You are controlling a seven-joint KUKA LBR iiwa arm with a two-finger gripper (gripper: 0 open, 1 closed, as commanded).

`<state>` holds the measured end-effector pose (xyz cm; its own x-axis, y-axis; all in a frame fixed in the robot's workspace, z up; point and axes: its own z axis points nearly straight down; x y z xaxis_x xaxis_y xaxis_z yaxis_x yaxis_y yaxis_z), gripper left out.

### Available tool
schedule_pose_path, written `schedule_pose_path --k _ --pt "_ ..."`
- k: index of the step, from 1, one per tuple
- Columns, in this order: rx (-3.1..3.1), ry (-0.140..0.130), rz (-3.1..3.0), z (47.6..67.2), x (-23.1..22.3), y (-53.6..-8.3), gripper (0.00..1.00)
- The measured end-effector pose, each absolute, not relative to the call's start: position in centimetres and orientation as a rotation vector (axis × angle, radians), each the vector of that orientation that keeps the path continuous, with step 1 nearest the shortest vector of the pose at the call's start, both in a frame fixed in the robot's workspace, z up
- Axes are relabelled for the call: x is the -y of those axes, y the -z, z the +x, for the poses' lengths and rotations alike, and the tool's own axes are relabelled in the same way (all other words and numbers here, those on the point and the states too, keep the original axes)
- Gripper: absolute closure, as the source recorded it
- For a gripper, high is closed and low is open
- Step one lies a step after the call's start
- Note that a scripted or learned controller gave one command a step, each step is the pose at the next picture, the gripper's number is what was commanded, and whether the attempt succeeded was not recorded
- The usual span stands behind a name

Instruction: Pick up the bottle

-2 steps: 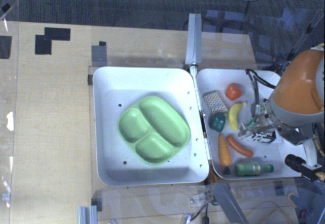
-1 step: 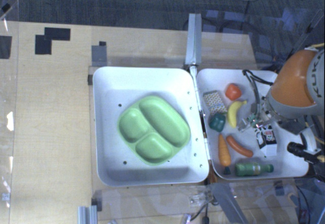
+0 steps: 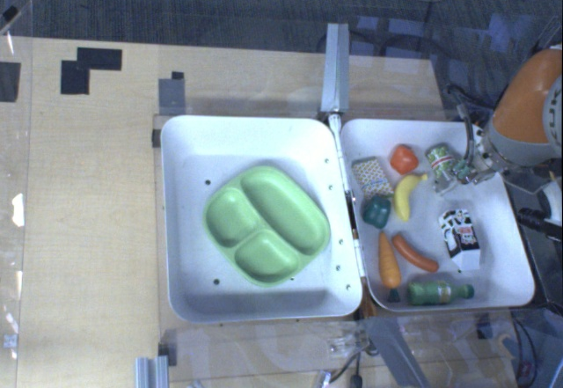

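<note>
Two bins sit side by side on my bench, and I'll work from the near edge back. Closest to the camera in the right bin (image 3: 519, 285), the bottle (image 3: 440, 292) lies on its side along the front wall: green body, a paler label band, its cap end toward the left. Lying flat like that, I judge it wants a grasp across its width, and the wall just behind it leaves little room on that side. Just beyond are a carrot (image 3: 388, 260), a sausage (image 3: 414, 252) and a small milk carton (image 3: 460, 234), each clear of the bottle, so nothing crowds it. In the left bin (image 3: 185, 228) a green divided plate (image 3: 266, 223) rests by itself. Farther back I see a banana (image 3: 405, 196), a tomato (image 3: 404, 157) and a can (image 3: 441, 161). My gripper (image 3: 466, 171) hangs over that far corner beside the can, well apart from the bottle; whether its fingers are apart or together I cannot tell.
</note>
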<state>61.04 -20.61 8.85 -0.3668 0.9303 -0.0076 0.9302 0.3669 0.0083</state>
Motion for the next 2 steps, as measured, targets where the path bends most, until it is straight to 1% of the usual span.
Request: schedule_pose_path --k 1,2 --pt "-2.800 0.056 1.561 64.57 22.30 -8.73 1.00" --pt "-2.795 0.058 1.559 64.58 22.43 -8.70 0.00"
